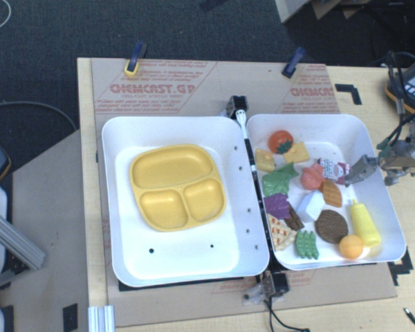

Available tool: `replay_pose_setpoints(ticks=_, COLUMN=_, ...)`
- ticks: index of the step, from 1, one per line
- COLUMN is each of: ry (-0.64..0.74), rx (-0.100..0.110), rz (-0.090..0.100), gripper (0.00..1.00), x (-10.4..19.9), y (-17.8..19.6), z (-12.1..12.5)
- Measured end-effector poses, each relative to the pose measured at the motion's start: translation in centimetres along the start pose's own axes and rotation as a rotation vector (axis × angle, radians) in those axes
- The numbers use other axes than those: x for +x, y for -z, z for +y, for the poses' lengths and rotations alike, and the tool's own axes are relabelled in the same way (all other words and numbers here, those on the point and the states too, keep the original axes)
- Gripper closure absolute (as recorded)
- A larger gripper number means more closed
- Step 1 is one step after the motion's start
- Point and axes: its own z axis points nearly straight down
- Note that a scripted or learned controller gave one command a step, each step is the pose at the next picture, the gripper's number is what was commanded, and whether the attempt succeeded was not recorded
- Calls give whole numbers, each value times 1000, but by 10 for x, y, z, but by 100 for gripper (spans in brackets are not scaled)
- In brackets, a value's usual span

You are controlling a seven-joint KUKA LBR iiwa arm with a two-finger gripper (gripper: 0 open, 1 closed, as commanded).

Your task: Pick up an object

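Grey end effector [353, 173], finger state indiscernible, is positioned over the toy-food-filled right bin [380, 154]; a yellow tray [176, 185] is seen in the left bin [117, 185].

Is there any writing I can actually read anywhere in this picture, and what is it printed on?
"CHEMCAST GP", red print on the brown protective sheet covering the bench behind the bins.
Smaller red lines beneath it: too blurred to read.
The same red print repeats behind the right bin, cut off and illegible.
A small printed packet among the toys: too small to read.
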Motion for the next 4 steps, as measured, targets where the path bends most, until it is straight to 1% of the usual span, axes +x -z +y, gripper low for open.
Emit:
replay_pose_setpoints(ticks=1, ry=3, rx=-12, rz=-3, gripper=0, x=0, y=6, z=3)
replay_pose_setpoints(ticks=2, ry=3, rx=-7, rz=0, gripper=0, x=3, y=-38, z=-3)
replay_pose_setpoints(ticks=3, ry=4, rx=-6, rz=1, gripper=0, x=12, y=-84, z=-2)
replay_pose_setpoints(ticks=4, ry=3, rx=-18, rz=5, gripper=0, x=6, y=-133, z=-3)
